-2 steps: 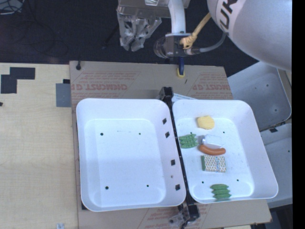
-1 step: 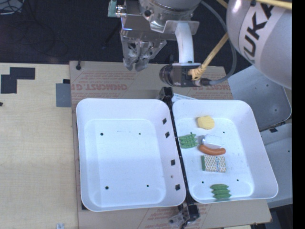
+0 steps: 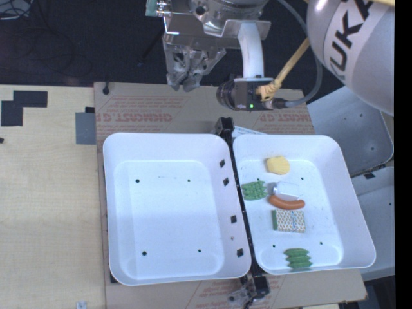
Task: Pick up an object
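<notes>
My gripper (image 3: pixel 187 79) hangs high above the back edge of the bench, behind the left bin (image 3: pixel 122 172), with its fingers pointing down close together and nothing between them. All the objects lie in the right bin (image 3: pixel 341 192): a yellow lump (image 3: pixel 278 165) near the back, a green pea pod (image 3: pixel 253 190) by the divider, a small white and clear piece (image 3: pixel 287 190), an orange-red sausage (image 3: pixel 286 203), a green-edged patterned packet (image 3: pixel 288 221), and a second green pea pod (image 3: pixel 298 257) near the front.
The two white bins sit side by side on a cardboard sheet (image 3: pixel 161 116), joined by black clips (image 3: pixel 233 198) along the middle. A pale wooden bench top (image 3: pixel 45 205) extends to the left.
</notes>
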### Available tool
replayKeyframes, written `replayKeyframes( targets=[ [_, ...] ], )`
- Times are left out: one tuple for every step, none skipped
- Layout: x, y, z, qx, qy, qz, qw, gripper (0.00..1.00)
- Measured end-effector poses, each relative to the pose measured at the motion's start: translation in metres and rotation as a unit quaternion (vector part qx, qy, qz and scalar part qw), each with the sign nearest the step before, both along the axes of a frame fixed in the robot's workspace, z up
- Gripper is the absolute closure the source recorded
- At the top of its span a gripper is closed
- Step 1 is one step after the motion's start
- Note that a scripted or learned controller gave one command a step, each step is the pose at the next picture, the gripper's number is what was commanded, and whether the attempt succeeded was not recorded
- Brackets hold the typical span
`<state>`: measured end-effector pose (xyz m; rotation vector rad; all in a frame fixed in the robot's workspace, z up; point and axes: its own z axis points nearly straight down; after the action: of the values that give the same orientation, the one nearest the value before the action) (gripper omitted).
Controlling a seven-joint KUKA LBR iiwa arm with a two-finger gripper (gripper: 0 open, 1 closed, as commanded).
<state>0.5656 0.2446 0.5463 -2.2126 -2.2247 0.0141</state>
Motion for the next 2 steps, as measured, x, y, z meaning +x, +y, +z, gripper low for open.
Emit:
replayKeyframes(
  targets=[
    [0.0, 0.001, 0.009, -0.0007, 0.002, 0.002, 1.0, 1.0],
    [0.059, -0.001, -0.012, 0.0002, -0.002, -0.004, 1.0, 1.0]
  ],
)
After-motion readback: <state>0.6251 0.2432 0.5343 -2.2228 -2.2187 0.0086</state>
